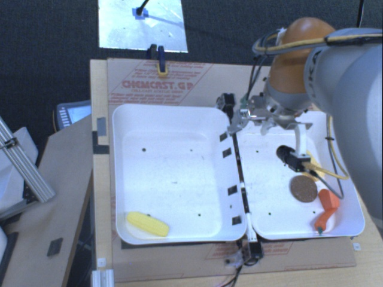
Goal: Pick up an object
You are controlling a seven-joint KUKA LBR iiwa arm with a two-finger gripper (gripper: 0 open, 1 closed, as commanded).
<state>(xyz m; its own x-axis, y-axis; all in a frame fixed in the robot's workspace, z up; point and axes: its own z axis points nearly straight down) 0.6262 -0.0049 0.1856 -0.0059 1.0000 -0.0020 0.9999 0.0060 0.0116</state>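
two bins: corn left, carrot right; jaws' state unclear.

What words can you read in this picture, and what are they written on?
"CHEMCAST GP" or close to it, in red letters on the brown board under the two white bins; the last letters are blurry, so I am not sure of them.
Fainter red print lies above and below that word, and on the board's front edge; it is too small and blurred to read.
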